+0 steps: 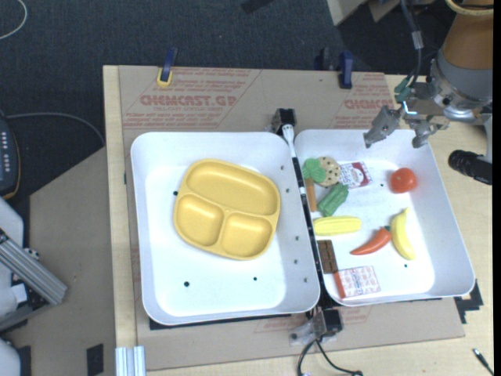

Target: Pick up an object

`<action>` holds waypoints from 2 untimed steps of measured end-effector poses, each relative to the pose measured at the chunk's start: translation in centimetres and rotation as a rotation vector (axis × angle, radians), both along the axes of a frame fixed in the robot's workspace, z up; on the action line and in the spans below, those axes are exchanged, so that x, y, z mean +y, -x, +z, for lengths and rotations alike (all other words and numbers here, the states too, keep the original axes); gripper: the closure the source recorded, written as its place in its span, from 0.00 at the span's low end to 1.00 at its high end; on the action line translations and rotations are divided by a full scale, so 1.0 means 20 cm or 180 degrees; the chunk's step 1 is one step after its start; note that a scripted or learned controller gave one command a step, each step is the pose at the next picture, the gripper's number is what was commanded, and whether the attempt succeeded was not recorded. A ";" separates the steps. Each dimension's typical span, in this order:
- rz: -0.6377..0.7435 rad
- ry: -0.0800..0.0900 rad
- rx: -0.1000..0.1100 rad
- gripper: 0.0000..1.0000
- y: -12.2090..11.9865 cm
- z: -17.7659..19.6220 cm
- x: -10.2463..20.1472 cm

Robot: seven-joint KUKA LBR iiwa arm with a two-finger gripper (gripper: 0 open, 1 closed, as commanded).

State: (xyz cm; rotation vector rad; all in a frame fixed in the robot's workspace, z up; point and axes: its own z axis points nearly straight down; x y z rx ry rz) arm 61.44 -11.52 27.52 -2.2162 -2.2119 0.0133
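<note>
the gripper (401, 131) is hanging open and empty over the right bin's (446, 210) far edge, with the tomato (403, 180) lying just below it in the bin; it's looking light, smooth and round, so gripping across its middle seems safest

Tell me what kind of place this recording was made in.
Most likely a robotics lab bench, not a kitchen: two white bins clamped onto a board, toy food such as a plastic banana and tomato, and the arm's tool above the right bin.

Tray (227, 208) in left bin (149, 210) (centred)
</note>
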 end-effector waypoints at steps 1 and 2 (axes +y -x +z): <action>0.0008 0.0004 -0.0043 0.00 -0.01 0.04 0.00; 0.0006 0.0002 -0.0026 0.00 -0.03 -0.27 0.00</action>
